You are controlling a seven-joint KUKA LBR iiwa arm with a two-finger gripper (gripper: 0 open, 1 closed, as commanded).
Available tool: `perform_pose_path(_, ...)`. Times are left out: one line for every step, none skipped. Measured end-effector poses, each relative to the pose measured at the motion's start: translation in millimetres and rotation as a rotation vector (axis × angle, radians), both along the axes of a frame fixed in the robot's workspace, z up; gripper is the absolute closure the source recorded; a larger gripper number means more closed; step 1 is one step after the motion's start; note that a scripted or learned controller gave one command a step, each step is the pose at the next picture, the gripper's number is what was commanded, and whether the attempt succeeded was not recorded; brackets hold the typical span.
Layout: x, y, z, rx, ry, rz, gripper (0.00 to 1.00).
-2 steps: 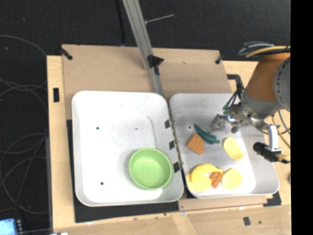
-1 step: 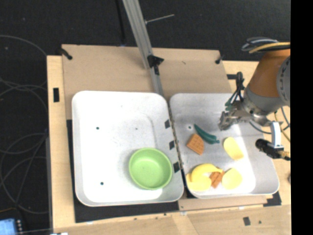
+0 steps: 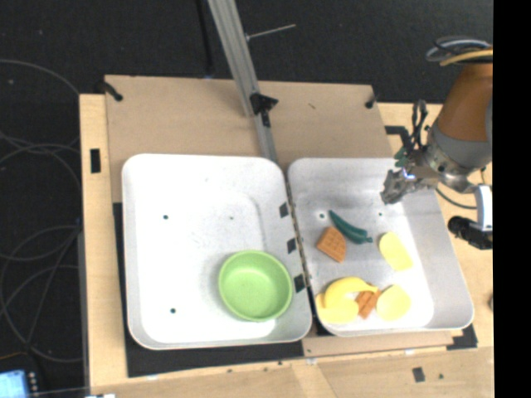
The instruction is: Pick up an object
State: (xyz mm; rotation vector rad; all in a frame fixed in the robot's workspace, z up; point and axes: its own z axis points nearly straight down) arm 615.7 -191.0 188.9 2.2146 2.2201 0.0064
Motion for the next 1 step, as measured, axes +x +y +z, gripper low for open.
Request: perform_pose_path(-0.5, 6.9, 61.4, 0.0, -0.001, 0.002, 1.0)
